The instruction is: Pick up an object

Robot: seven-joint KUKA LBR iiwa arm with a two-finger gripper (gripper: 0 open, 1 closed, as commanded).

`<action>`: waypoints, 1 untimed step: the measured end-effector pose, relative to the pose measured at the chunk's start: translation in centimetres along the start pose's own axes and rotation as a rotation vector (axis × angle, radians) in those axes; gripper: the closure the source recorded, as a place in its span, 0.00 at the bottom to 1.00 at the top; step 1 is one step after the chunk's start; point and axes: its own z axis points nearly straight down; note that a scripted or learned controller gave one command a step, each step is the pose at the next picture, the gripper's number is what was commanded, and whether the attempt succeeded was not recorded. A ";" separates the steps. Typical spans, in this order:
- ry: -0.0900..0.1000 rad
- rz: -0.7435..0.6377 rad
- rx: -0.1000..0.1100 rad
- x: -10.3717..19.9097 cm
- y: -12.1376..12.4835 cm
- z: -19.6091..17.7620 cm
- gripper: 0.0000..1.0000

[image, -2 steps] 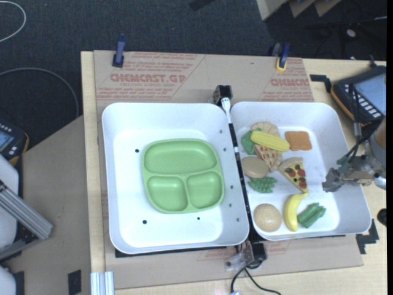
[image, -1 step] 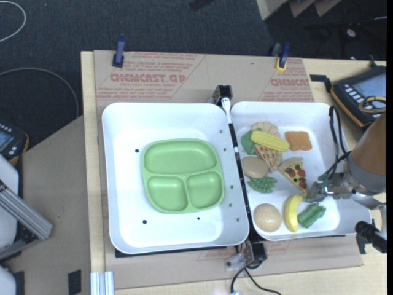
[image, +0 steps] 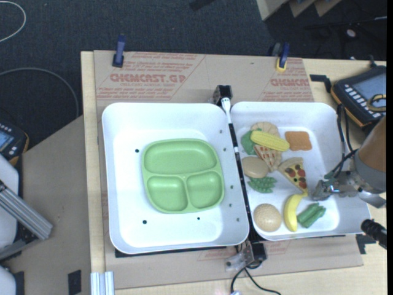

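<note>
The right bin (image: 325, 118) holds several toy foods. A yellow corn cob (image: 270, 141) lies over a striped beige piece (image: 268, 157), with an orange toast (image: 298, 140) to its right. A pizza slice (image: 295, 174), a banana (image: 291, 212), a green vegetable (image: 311, 214), a tan bun (image: 267, 217), a beige lump (image: 253, 166) and a leafy green (image: 264, 184) lie lower down. My gripper (image: 321, 190) is low in the bin's right part, just right of the pizza slice and above the green vegetable. Nothing is visibly held.
The left bin (image: 120, 165) holds a green divided plate (image: 182, 174). A blue clamp (image: 118, 51) and a yellow clamp (image: 282, 57) sit on the bench's far edge. An orange-edged pendant (image: 365, 97) and cables lie right of the right bin.
</note>
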 end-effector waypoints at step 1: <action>0.001 0.000 0.000 0.1 0.0 0.0 1.00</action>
